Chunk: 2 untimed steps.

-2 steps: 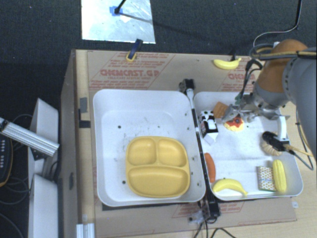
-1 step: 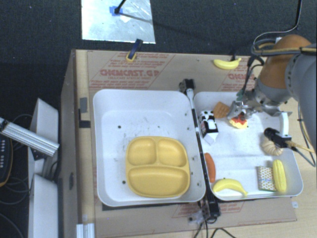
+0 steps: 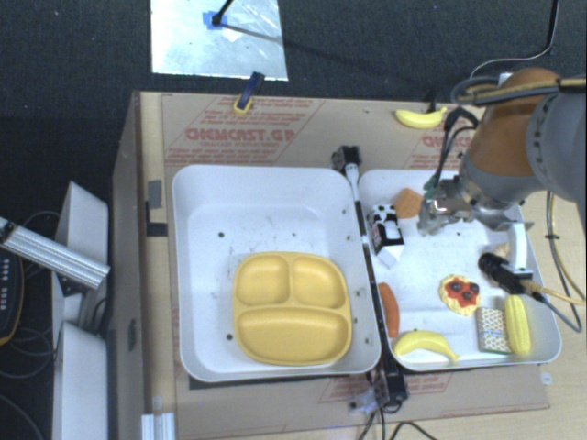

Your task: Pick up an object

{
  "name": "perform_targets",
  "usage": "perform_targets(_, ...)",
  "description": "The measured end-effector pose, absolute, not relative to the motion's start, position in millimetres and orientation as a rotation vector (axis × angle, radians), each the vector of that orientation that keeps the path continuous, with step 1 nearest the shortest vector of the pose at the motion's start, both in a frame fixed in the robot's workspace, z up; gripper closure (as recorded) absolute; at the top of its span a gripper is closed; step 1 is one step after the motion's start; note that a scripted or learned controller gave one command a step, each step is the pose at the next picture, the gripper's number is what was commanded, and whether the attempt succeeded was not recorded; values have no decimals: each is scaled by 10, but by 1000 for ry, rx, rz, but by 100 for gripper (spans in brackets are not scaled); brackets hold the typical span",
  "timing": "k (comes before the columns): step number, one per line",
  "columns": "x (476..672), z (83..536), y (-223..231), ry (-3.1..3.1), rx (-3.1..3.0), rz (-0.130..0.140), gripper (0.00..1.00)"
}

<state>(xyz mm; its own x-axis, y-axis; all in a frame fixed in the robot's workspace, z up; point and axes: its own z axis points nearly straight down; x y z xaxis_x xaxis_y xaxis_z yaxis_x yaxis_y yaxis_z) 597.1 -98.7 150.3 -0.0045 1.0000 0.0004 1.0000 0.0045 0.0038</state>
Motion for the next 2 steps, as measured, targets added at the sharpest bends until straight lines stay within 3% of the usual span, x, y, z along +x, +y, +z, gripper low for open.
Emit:
perform_targets(1,5965,1498,-995,2224,2217,3,0)
perform_targets(2,5849,1080,-875,2213,2210,20,0)
